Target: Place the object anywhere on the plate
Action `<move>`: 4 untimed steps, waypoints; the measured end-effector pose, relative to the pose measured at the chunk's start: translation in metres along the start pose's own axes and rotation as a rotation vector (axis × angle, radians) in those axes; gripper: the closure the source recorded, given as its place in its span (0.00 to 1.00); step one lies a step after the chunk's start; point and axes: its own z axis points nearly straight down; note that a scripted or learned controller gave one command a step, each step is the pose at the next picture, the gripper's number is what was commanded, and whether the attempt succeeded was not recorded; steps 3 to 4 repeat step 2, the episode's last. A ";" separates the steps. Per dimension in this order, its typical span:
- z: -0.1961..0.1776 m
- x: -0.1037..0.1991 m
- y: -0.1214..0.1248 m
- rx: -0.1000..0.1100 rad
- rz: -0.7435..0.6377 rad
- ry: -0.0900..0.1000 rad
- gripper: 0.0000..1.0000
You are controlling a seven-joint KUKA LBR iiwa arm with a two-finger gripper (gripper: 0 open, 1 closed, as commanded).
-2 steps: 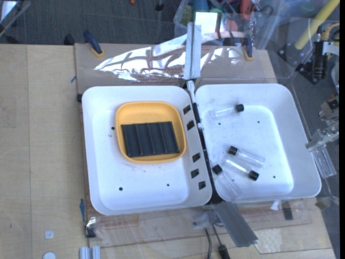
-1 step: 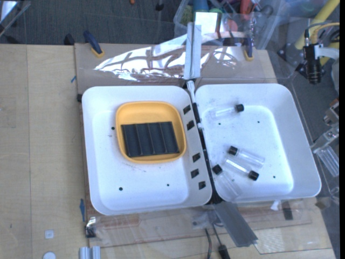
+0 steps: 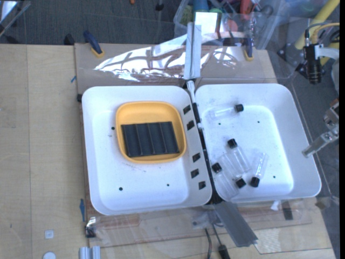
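Left bin (image 3: 102,188): yellow plate (image 3: 125,114) sits near its middle, and a dark ribbed block (image 3: 150,138) lies flat on it, covering most of the plate floor and inside the rim on all sides. If that block is the task's thing, it looks placed already. If not, little bare plate is left for a second item, which could land on the ribs and slide off. Centre: a row of small black tabs (image 3: 193,142) runs along the ridge where the bins meet, and a low carry across could catch there. Right bin (image 3: 302,144): one clear vial (image 3: 223,112) with a black cap lies alone near the far wall, and a cluster of clear vials (image 3: 245,166) lies touching and crossed toward the near side. Likely risks here: round glass rolling away from a closing claw, two vials coming up together, or clear bodies being misjudged against the white floor. Far right edge: a grey metal part (image 3: 322,139), probably belonging to the gripper, hangs outside the bin wall and apart from every vial. Cannot tell whether the claw is apart or together, and nothing is seen in it.
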 end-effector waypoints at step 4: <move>0.015 -0.012 0.000 -0.003 -0.567 -0.002 0.00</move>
